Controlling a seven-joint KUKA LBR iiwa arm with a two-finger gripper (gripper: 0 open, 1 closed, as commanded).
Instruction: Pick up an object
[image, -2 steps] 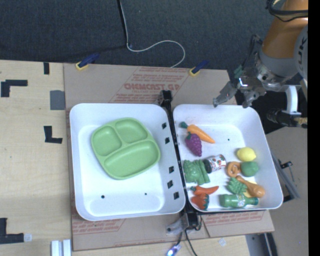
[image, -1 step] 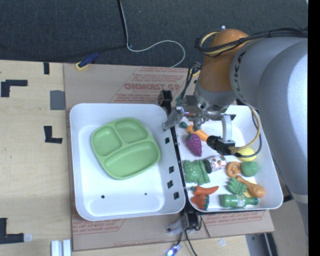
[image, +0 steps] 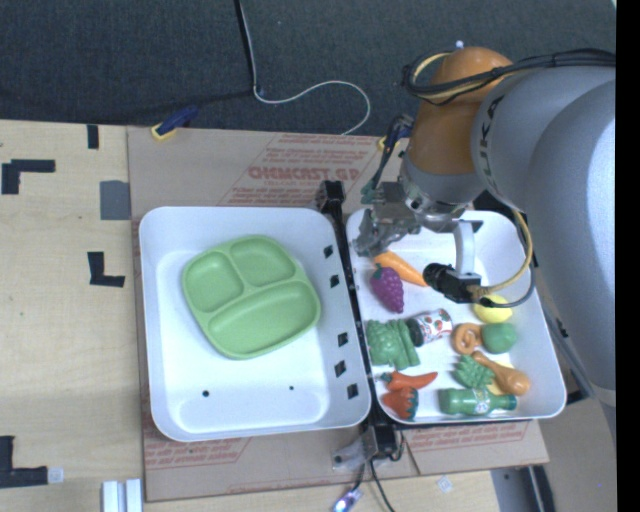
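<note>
Two bins we see; printed cardboard lettering stays unreadable, and we cannot tell the claw's state at upper right.

Red print on cardboard sheet behind bins, upside down, too blurry to read. Nothing else legible.

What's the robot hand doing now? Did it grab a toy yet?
Gripper low over right bin, top-left corner. Nothing seen held. Carrot and purple grapes just below it. Toys crowded close together.
</note>
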